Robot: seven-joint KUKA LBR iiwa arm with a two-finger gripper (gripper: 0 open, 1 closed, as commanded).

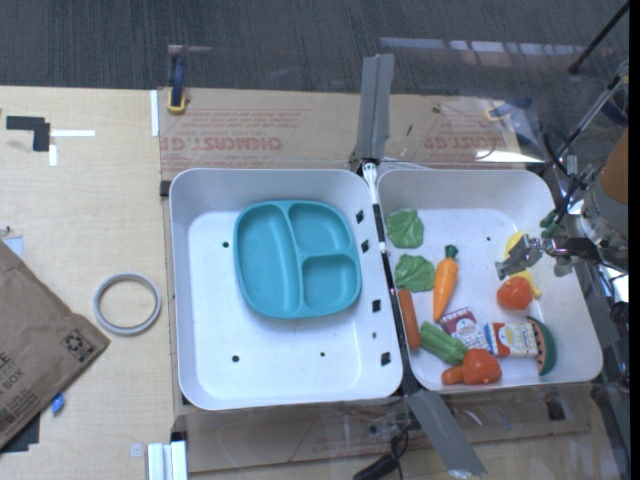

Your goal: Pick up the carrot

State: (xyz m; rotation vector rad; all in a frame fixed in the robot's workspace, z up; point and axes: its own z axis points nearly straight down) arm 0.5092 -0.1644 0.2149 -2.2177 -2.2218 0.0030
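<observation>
Carrot (445, 282) lies mid right bin (575, 298), tilted toward one o'clock, lettuce (414, 271) at its nine. Gripper (522, 258) hovers at its three o'clock; finger state unclear. Best descend across the slim body.

Two bins sitting side by side, divided plate (297, 258) lying in left bin (200, 368), carrot (445, 280) lying in right bin (575, 333) among toy foods, gripper (522, 258) hanging right of carrot, tape ring (127, 302) resting left of bins.
</observation>
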